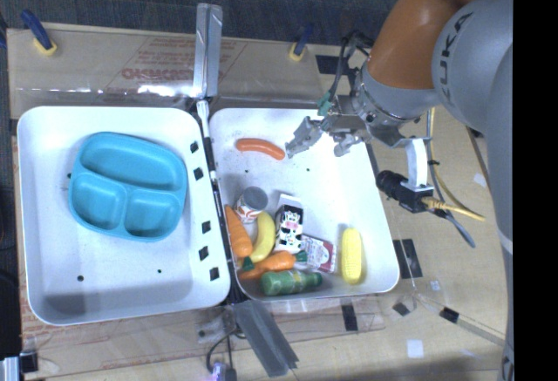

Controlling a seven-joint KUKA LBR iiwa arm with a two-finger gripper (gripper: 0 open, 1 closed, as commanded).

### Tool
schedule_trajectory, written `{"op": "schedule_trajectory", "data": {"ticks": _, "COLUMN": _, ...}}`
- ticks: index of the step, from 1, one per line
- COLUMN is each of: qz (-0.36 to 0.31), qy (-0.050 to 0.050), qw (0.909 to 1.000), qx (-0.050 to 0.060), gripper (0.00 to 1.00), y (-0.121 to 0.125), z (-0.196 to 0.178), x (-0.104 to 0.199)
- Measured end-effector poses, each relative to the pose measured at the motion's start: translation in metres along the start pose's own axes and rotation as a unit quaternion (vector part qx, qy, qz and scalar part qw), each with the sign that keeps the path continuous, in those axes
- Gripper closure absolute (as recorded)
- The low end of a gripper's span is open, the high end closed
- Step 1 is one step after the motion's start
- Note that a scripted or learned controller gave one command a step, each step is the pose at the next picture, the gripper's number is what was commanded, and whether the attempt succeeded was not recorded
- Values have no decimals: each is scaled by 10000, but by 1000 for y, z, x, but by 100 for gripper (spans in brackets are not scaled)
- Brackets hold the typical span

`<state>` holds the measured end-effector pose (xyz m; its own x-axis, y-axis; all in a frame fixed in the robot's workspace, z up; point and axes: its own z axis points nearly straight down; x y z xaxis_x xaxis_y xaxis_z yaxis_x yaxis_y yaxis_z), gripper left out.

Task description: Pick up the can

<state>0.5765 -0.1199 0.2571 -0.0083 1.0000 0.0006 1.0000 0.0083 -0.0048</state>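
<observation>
My tool (324,137) hangs over the far part of the right bin (366,196), its two fingers spread with nothing between them. The can (253,200) stands well apart from it, nearer and to the left, close to the bin's left wall; I see mostly its grey top, and the label below is hard to read. A sausage (260,147) lies just left of my tool. Around the can crowd two carrots (239,233), a banana (264,235), a black-and-white carton (289,228), a corn cob (350,255) and a green item (290,282) partly hidden under them. The left bin (52,275) holds a blue divided tray (129,186). My arm's upper part is cut off at the right.
</observation>
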Motion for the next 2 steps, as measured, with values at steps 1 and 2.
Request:
{"op": "schedule_trajectory", "data": {"ticks": 1, "qz": -152, "qy": -6, "qw": 9999, "qx": 3, "gripper": 0, "y": 23, "z": 67, "x": 58}}
{"op": "schedule_trajectory", "data": {"ticks": 2, "qz": -1108, "qy": -2, "qw": 9938, "qx": -2, "gripper": 0, "y": 47, "z": 166, "x": 20}}
